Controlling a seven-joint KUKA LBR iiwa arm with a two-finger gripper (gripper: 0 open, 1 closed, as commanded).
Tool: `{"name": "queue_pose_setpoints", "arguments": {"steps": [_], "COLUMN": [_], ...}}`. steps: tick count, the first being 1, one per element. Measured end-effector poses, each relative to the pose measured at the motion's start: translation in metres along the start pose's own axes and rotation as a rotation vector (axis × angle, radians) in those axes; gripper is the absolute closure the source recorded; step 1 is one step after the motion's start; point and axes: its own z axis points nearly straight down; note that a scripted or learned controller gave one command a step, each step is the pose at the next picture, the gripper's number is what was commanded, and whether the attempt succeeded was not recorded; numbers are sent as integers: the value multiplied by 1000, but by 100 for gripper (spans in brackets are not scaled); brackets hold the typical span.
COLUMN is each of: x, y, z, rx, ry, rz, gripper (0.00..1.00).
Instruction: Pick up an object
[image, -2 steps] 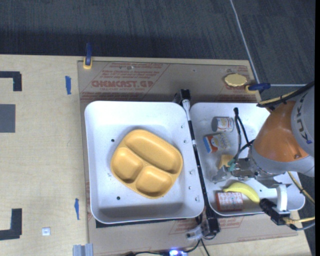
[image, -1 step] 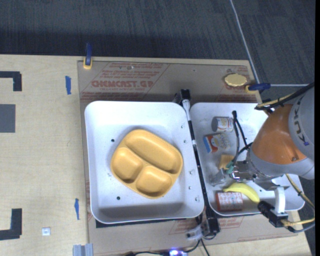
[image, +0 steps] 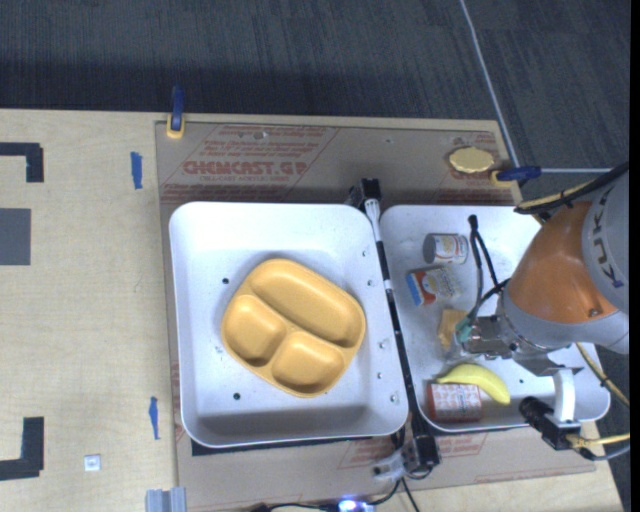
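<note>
A view from above, looking down at a slant on a light wooden bench (image: 80, 330) carrying two shallow white bins side by side.

The left bin (image: 195, 300), in the centre of the frame, holds a yellow divided tray (image: 292, 325) with three compartments, lying tilted across the bin floor.

The right bin (image: 405, 232), at centre right, holds several small things. A small can (image: 446, 247) lies on its side in the upper part of the bin. Just below it is a small packet with red and blue print (image: 422, 288). Lower still, near the middle, lies a small yellow piece (image: 451, 326). Along the bottom of the bin a yellow banana (image: 479, 380) rests touching a flat red-and-white package (image: 457, 400) just below it.

The grey arm with its orange band (image: 560, 285) enters from the right edge of the frame and hangs over the right bin. Its gripper (image: 478, 338) sits low in the bin, just above the banana and beside the small yellow piece. The gripper's opening cannot be told from this angle, and nothing is seen held in it.

At the upper right, outside the bins, a round tan disc (image: 471, 160) lies on the brown board (image: 300, 160) under the bins. A blue clamp (image: 176, 108) sits at the board's upper left corner.
</note>
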Motion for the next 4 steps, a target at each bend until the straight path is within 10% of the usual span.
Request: {"name": "queue_pose_setpoints", "arguments": {"steps": [1,2,3,4], "x": [0,1,1,1], "y": [0,-2,0,0], "z": [0,11,0,0], "rx": [1,8,0,1], "ry": [0,2,0,0], "rz": [0,-1,0,0], "gripper": [0,0,100,0]}}
